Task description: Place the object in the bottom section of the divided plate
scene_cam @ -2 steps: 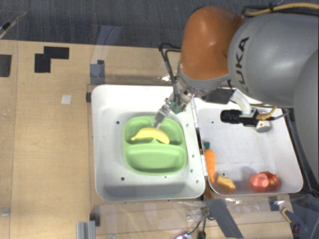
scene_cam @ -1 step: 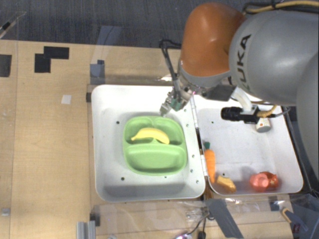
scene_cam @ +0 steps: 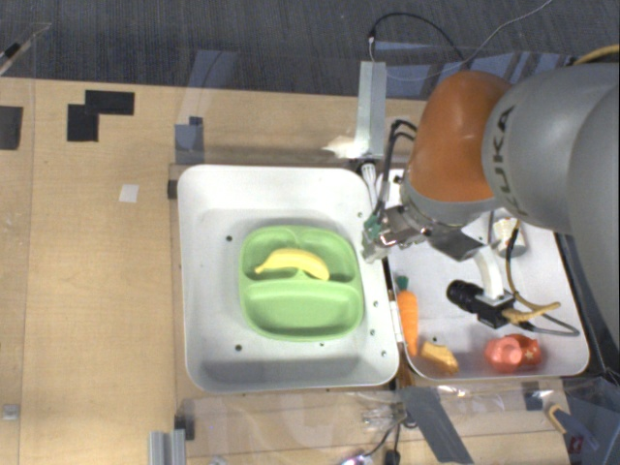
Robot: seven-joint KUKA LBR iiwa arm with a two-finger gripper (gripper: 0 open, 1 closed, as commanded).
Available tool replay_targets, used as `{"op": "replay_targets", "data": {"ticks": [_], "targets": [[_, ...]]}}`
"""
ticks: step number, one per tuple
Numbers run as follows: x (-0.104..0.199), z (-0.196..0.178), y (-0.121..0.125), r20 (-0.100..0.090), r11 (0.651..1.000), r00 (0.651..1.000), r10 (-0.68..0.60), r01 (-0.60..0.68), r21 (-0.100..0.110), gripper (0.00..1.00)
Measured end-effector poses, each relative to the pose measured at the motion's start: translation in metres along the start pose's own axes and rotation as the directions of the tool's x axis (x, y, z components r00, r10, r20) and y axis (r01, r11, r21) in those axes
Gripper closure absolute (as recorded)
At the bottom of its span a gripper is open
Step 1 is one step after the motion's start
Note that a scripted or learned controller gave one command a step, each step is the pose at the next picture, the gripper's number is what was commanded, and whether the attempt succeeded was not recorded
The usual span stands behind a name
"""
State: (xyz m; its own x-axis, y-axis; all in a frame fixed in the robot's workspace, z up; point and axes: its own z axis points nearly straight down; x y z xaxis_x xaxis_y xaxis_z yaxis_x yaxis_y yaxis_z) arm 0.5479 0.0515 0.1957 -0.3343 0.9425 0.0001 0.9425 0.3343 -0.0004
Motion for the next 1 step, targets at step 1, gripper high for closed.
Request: {"op": "replay_targets", "data": {"ticks": [1], "targets": [[0.0,-0.0001,0.0,0.0,1.0,1.0,0.0,0.0,0.0,0.0]]}}
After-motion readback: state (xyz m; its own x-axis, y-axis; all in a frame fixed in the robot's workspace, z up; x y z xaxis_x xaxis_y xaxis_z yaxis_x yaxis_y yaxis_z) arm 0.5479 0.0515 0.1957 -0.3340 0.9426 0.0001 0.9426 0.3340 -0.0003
